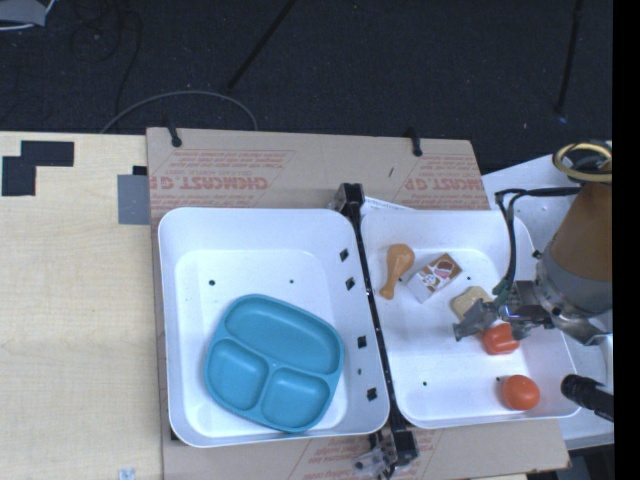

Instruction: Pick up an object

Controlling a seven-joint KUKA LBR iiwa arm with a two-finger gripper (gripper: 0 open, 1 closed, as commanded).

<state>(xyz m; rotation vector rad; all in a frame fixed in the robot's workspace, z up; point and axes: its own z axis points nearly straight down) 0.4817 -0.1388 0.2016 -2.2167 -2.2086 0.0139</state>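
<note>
Camera view shows you the pincer (492,320) low in the right bin (440,408), touching a red tomato-like object (500,340); you cannot tell its opening. A second lies nearby (519,392).

The worktop (70,318) was pale wood, with black and grey patches near its far left edge. A flattened cardboard sheet (300,168) with red printing lay on it. Two shallow white bins sat side by side on the cardboard, touching along their inner rims: the left bin (190,238) and the right bin (440,408).
</note>
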